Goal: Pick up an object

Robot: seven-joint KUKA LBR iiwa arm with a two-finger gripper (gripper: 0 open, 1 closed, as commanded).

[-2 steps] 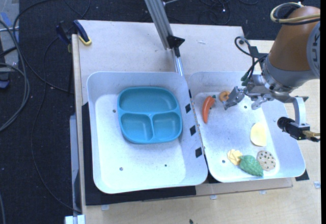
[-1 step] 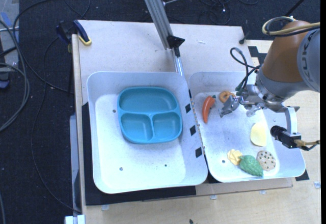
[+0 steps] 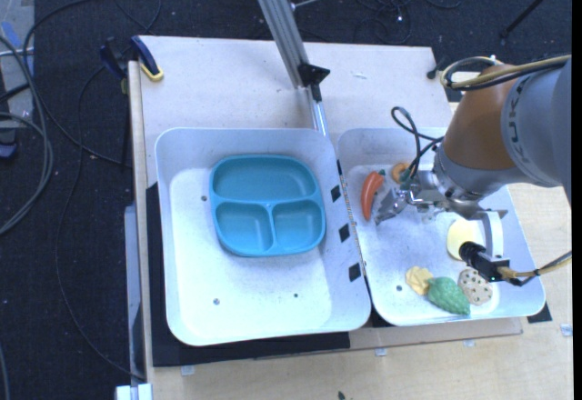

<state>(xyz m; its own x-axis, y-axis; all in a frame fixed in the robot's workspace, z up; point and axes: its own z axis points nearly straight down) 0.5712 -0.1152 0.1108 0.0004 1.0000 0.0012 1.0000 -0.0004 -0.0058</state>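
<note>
Orange-red carrot-like object (image 3: 368, 193): it lies lengthwise in the right bin (image 3: 364, 148), near the bin's left wall, with a small orange-and-green piece (image 3: 399, 173) just beside its upper end. Since the task names no particular object, I judge this one the candidate because it is the thing nearest my claw (image 3: 389, 206). The claw hangs just to the object's right, pointing toward it; whether it touches the object I cannot tell, nor can I tell how wide it stands, as its tips blur against the bin floor. Nothing shows between them, so I claim no hold.

The other objects cluster at the bin's near corner, well apart from the carrot: a pale yellow round piece (image 3: 459, 238), a small yellow lump (image 3: 418, 279), a green leafy piece (image 3: 448, 295) touching it, and a spotted cookie-like disc (image 3: 475, 285). My wrist partly covers the yellow round piece.

Left bin (image 3: 173, 207): holds a blue divided tray (image 3: 268, 205), placed centrally, presumably as a drop target. Both bins rest on the table (image 3: 218, 80).
</note>
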